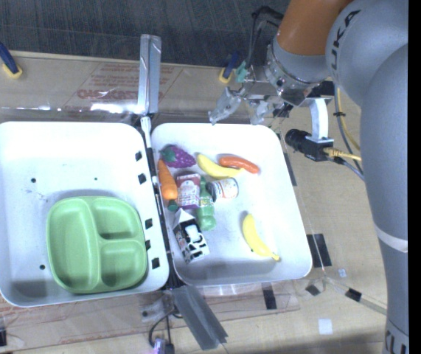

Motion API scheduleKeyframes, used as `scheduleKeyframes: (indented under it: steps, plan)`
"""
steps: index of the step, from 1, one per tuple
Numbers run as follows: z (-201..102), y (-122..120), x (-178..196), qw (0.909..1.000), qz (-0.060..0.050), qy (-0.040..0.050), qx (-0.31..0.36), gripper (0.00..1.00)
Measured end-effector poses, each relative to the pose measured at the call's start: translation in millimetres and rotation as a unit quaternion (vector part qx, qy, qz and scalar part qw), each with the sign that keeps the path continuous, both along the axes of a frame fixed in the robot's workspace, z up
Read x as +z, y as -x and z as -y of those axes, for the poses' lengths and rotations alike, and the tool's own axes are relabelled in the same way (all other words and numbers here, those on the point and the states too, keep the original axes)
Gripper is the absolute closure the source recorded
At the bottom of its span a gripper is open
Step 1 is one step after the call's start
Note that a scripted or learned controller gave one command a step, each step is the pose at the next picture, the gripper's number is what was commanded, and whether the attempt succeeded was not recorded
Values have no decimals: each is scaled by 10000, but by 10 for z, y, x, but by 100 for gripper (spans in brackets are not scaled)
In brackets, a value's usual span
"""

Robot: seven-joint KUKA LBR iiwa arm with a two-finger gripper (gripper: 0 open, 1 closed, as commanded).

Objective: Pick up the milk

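From my feed, both bins are plain white: the left bin and the right bin. In the left one I've got a light green divided tray. The right bin is the colourful one: milk carton in white with black blotches, two yellow bananas, an orange carrot, purple grapes, and an orange-red sausage-looking thing. There's also a green bottle and a pinkish-red labelled can. The arm is grey with an orange band. The surface is tan with faint red print, and there's a blue-and-yellow clamp at the upper left.
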State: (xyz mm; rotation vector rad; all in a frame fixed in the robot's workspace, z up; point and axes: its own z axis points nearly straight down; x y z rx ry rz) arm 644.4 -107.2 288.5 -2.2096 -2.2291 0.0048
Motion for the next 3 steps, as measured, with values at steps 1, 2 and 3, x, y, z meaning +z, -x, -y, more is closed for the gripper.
scheduleKeyframes:
  steps: [1,2,3]
  plan:
    - [-38,669,-1439,9923,0,-8,1239,0]
    - [-2,1197,-1958,9877,30,3,1562,0]
    - [-431,1678,-970,9846,10,-7,1750,0]
